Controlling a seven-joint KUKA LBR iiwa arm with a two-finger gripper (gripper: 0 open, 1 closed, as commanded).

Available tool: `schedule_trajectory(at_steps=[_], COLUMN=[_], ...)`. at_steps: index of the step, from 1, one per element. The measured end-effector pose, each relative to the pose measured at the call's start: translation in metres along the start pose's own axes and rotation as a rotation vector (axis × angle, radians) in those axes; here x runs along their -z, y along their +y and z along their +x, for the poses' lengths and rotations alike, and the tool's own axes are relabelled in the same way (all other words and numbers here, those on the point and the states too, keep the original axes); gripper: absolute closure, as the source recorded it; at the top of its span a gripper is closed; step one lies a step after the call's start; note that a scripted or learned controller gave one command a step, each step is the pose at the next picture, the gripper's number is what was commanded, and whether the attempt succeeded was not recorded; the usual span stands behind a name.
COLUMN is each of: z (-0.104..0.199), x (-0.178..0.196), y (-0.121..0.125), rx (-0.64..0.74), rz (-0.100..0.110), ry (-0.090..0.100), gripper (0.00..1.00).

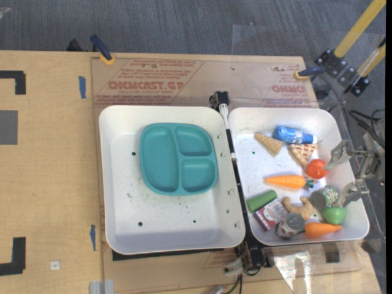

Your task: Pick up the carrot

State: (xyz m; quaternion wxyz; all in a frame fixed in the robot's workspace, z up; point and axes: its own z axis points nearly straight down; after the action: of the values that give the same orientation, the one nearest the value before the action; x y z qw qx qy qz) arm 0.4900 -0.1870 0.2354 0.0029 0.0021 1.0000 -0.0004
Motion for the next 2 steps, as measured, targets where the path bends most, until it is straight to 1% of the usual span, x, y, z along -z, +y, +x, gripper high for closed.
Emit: schedule_trajectory(at_steps=[1,2], z=[-0.008,-0.057], x=[-0.137,0.021], y=[0.017,0.055], rx=[-0.327,-0.198], rz=[0.001,0.000], ry=[-0.005,-0.014], gripper=[0.00,0.00])
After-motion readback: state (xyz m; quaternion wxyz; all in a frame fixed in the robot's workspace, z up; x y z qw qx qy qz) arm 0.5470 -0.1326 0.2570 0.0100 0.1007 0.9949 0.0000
